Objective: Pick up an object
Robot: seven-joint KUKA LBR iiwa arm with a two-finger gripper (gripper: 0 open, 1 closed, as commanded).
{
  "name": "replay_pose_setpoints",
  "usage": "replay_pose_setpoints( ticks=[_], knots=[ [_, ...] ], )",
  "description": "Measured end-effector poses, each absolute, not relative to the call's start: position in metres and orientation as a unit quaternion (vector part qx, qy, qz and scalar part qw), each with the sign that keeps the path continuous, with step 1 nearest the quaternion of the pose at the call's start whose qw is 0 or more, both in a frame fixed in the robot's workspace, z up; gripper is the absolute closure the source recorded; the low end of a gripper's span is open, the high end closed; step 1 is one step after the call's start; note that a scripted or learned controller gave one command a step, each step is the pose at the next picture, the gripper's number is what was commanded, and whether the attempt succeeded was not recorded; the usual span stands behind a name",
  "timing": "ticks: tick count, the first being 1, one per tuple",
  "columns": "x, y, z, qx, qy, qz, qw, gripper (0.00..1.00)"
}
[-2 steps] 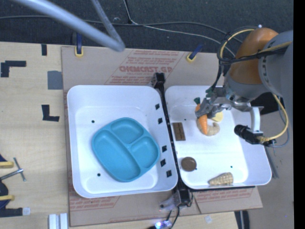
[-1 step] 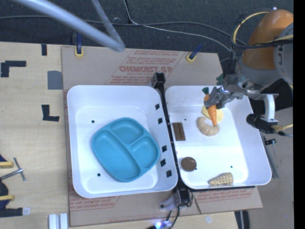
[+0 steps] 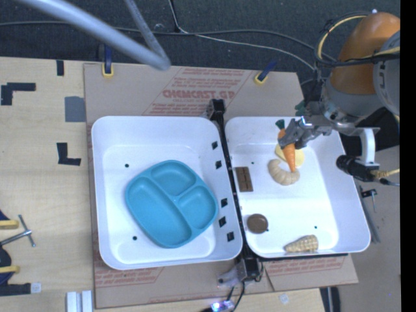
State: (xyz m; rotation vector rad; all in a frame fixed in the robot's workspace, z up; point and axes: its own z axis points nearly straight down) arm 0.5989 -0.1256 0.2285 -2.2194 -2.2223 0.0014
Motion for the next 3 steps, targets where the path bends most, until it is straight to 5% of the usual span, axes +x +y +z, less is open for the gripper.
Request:
replay_pose_setpoints(
  ticks=[3],
  knots=[
    [0.629,0.03,0.235,-0.705,-0.71,-0.0002,0.001,1.0]
  ],
)
